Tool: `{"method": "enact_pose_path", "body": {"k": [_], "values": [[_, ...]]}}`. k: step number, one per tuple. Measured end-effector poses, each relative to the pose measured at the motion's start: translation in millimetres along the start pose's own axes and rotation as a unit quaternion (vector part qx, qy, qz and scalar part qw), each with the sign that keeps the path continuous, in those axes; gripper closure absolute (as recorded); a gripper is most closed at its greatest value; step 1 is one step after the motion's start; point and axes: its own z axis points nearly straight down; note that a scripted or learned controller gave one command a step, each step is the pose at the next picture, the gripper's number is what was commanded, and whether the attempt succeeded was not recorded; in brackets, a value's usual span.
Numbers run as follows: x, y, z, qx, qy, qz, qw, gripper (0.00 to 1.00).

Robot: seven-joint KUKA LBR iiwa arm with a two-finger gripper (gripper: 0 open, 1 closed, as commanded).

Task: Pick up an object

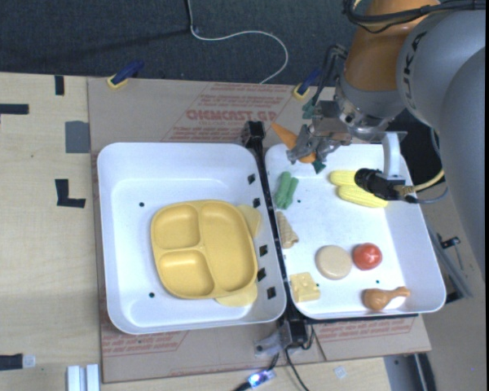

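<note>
My gripper [310,149] hangs over the back left corner of the right bin [416,243]. Its fingers are shut on an orange carrot [284,133], whose ends stick out on both sides of them, one over the bin's back rim and one lower right. A green pickle [286,190] lies just below the gripper, by the divider between the bins. To the right of the gripper lies a yellow corn cob [354,191].
The right bin also holds a tan round cookie [334,261], a red tomato [367,256], a drumstick [385,298], a cheese piece [304,287] and a cracker [288,233]. A yellow divided plate [204,247] lies in the left bin [122,218].
</note>
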Motion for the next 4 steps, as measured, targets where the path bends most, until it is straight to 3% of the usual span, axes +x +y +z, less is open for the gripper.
{"method": "enact_pose_path", "body": {"k": [1,2,3,4], "values": [[51,15,1,0.000,0.000,0.000,1.0000,1.00],[91,20,26,0.002,-0.001,0.001,1.0000,1.00],[93,21,17,0.001,-0.001,0.002,1.0000,1.00],[75,21,23,0.001,-0.002,0.003,1.0000,1.00]]}}
